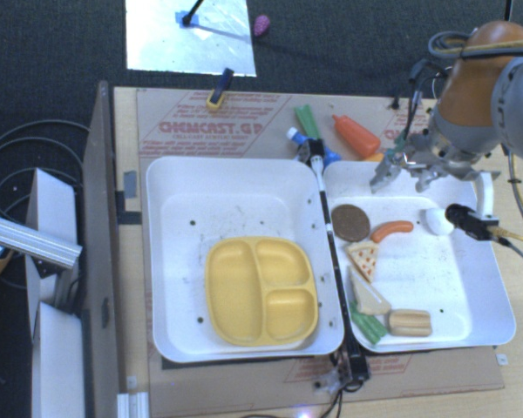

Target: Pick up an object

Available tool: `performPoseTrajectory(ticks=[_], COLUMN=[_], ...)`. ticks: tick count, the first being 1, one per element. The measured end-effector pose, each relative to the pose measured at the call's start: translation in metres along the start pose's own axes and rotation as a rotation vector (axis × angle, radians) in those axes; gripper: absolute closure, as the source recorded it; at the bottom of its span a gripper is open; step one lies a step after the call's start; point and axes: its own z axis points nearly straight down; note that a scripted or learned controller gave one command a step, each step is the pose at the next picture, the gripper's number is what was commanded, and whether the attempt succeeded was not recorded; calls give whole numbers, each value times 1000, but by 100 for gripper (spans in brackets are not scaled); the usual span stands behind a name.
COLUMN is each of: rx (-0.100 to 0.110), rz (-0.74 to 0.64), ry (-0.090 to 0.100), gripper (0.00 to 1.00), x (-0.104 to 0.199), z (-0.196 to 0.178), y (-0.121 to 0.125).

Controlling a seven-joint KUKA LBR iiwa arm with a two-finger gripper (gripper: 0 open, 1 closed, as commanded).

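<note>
two white bins sit side by side on the counter (200, 129). the left bin (174, 190) holds one yellow divided plate (261, 290), toward its near right corner. on the counter past the bins' far edge: a yellow-black clip (216, 94) at left, then a green stick (307, 120), a blue piece (298, 135) and an orange carrot (356, 136), all near the seam between the bins. the right bin (479, 312) carries the things to pick. brown disc (350, 222) is by its left wall toward the far corner, and a pizza slice (363, 258) is just nearer than it. a pale wedge (371, 300) comes next along that wall, with a green piece (368, 326) at the near left corner. tan bread roll (410, 322) lies along the near edge. orange sausage (392, 230) is just right of the disc, and a white egg (436, 221) is further right. the grey arm (484, 85) comes in from the right. the jaws hang over the right bin's far edge, spread apart with nothing between them, clear of every item.
</note>
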Motion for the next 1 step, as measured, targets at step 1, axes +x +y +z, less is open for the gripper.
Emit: performPoseTrajectory(ticks=[1], rx=[-4], rz=[-1], ry=[2], gripper=[0], x=[25], z=[105], y=[-12])
